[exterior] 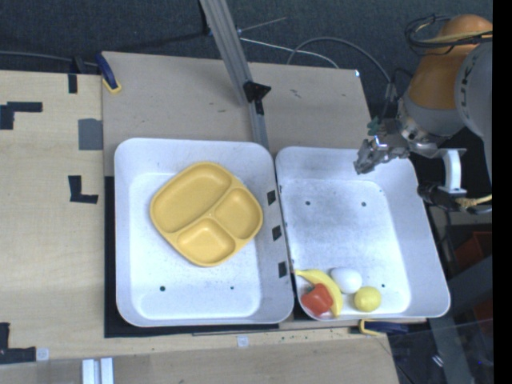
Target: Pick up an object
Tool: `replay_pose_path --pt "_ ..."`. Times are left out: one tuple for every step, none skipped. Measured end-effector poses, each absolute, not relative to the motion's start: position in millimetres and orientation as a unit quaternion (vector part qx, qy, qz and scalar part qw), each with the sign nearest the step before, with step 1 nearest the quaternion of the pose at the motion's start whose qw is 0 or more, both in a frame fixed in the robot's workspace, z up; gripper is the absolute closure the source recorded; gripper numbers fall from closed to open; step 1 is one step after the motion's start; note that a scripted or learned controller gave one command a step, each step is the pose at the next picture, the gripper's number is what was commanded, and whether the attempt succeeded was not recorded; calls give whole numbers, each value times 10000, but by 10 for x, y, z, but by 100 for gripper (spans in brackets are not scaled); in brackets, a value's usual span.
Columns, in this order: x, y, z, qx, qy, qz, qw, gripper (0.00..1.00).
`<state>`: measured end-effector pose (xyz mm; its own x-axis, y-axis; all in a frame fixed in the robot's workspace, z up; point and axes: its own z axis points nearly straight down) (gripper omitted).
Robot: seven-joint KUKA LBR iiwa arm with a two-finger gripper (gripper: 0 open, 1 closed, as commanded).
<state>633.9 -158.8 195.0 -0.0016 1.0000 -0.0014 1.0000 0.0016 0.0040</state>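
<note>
1. Pale wooden bench [48, 238] on a dark floor, bearing two shallow white bins side by side, with a grey metal pole [232, 54] slanting down toward the place where the bins meet.
2. Left bin [136, 294]: holds a yellow divided plate [206, 213] with three compartments, lying flat in the upper middle part. Free white floor along the bottom edge and the left edge of this bin.
3. Right bin [352, 214]: mostly bare white floor in the middle and the upper part, much open room there.
4. Small things crowded together at the bottom edge of the right bin, near its lower left corner: a yellow banana [326, 283], a red piece [318, 298] touching the banana, a white egg-like ball [346, 279] just beside, and a small yellow round fruit [367, 298] to the right of them.
5. Grey and orange arm [436, 86] coming in from the right, over the upper right corner of the right bin.
6. Gripper [366, 163] over the top rim of the right bin, well apart from the small things at the bottom edge. Nothing between the fingers; cannot tell if wide or narrow, too small and dark.
</note>
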Motion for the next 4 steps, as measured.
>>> replay_pose_path --pt "6360 -1537 2385 7062 7080 11 14 100" --pt "6108 -1006 2458 7051 7091 2 -8 100" --pt "5874 -475 2517 7048 7094 -2 -15 100" --pt "5692 98 2450 7046 7096 -8 -19 100"
